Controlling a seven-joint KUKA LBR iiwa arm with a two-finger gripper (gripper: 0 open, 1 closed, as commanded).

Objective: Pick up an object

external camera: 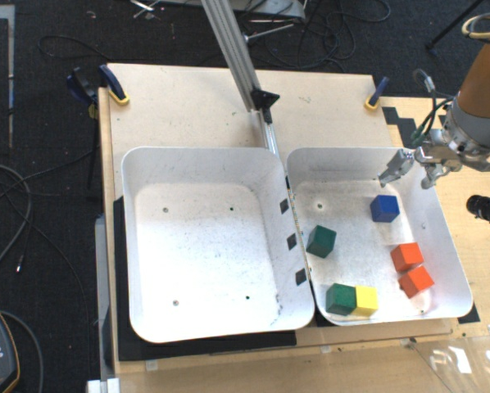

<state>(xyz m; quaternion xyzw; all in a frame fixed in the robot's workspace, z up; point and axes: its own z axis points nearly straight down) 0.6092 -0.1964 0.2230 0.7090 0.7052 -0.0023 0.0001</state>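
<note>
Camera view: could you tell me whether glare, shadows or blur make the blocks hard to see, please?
Camera view: lighting is even and soft; the white right bin looks bright yet not washed out; the blue block and orange blocks cast faint shadows; block edges are slightly soft but colours read clearly.

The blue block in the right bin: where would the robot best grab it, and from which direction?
Probably from straight above, closing on two opposite flat sides of the blue block. It lies apart from the other blocks, with bare bin floor all round, so both fingers have room. The tool is close above it, fingers spread.
</note>
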